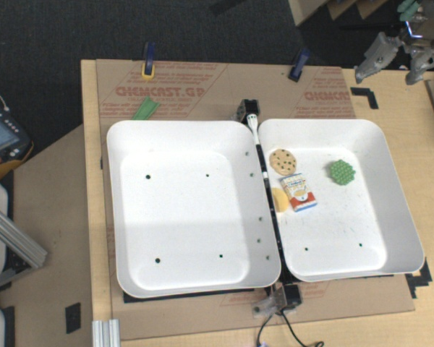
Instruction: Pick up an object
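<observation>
Left bin (130,215) bare-floored; cookie (283,161), carton (299,192) near right bin's (390,194) inner edge; hand (396,56) released.

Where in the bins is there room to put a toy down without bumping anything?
The left bin has open white floor from wall to wall. In the right bin, the near half and the far right corner are free. It is crowded by the divider, where the cookie, small carton and yellow piece bunch up, with the green ball beside them.
</observation>
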`<state>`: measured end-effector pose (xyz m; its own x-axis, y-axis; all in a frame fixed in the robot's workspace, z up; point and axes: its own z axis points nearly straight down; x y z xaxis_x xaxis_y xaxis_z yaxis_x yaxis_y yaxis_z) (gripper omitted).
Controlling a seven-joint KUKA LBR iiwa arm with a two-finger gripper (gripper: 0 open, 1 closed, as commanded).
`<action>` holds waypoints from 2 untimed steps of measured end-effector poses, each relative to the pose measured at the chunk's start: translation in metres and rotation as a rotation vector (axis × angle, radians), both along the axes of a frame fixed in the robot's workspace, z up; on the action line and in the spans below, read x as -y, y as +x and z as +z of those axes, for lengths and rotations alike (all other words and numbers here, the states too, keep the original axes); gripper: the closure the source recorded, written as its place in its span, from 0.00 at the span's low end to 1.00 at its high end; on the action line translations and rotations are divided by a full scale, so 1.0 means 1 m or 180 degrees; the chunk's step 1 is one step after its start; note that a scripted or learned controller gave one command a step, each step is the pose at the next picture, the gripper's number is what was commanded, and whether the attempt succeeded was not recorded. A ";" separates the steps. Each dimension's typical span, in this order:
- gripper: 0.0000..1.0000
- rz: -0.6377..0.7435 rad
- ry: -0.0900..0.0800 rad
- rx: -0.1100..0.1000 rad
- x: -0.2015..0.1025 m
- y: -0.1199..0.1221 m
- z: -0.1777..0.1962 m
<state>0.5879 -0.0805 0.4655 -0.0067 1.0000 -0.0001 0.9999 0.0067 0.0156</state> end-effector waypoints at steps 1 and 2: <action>0.00 0.0003 0.0006 -0.0016 -0.058 -0.046 0.062; 0.00 0.0002 0.0006 -0.0046 -0.124 -0.086 0.071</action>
<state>0.5023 0.0438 0.5365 -0.0073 1.0000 0.0017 1.0000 0.0073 0.0011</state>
